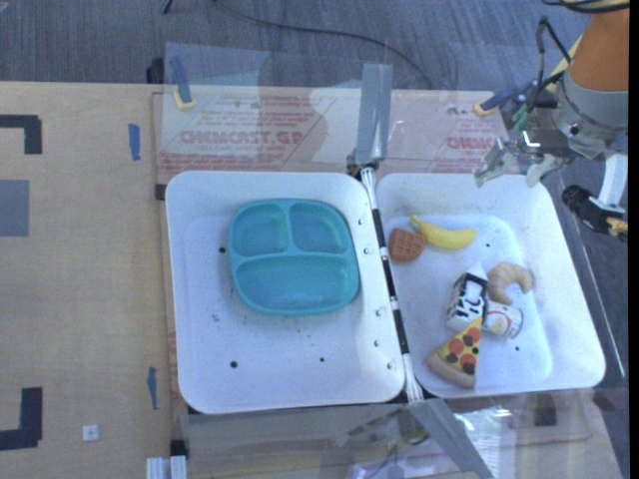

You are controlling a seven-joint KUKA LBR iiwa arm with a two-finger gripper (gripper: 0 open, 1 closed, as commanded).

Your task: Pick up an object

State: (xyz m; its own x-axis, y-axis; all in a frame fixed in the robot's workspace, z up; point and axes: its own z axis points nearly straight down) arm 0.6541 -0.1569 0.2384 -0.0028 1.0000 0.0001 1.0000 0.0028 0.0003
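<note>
Nearest you in the right white plastic bin [574, 362] lie a toy pizza slice [457, 355], a black-and-white carton [465, 299], a tan croissant [511, 279] and a yellow toy banana [445, 234]. Beyond, at its far rim, your pincer [514, 160] hovers with nothing in it; I cannot tell its spread. You are at the approach: next, descend over one piece.

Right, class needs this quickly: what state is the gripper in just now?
Gripper: at the far right corner of the right bin; open or shut cannot be told.
</note>
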